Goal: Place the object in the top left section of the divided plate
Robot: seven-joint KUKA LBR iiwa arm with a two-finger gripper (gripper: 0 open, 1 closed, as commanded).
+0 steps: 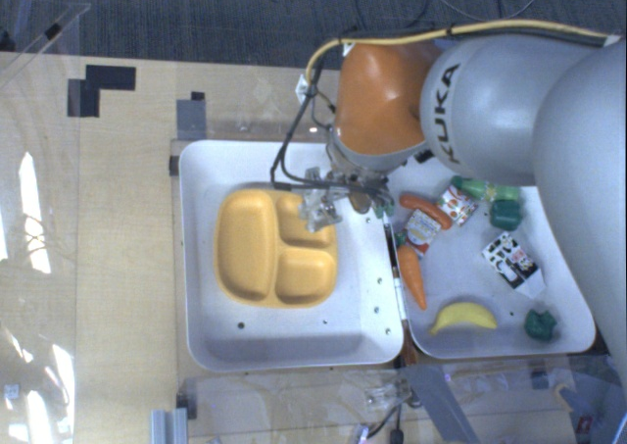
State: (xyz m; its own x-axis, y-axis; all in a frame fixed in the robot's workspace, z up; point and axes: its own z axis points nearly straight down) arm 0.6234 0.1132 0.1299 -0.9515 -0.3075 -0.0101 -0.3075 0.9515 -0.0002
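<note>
The yellow divided plate [257, 248] lies in the left white bin [211, 334]. It has one long section on its left and two smaller ones on its right. My gripper [319, 209] hangs below the orange wrist band, over the plate's upper right section near the rim. The arm's bulk hides much of it, and I cannot make out any object in it.
The right bin [578, 334] holds two carrots [412, 275], a banana [464, 317], two small cartons [456, 205], a black-and-white packet [510, 261] and green pieces [541, 324]. The grey arm covers that bin's upper part. A cable loops above the left bin's far wall.
</note>
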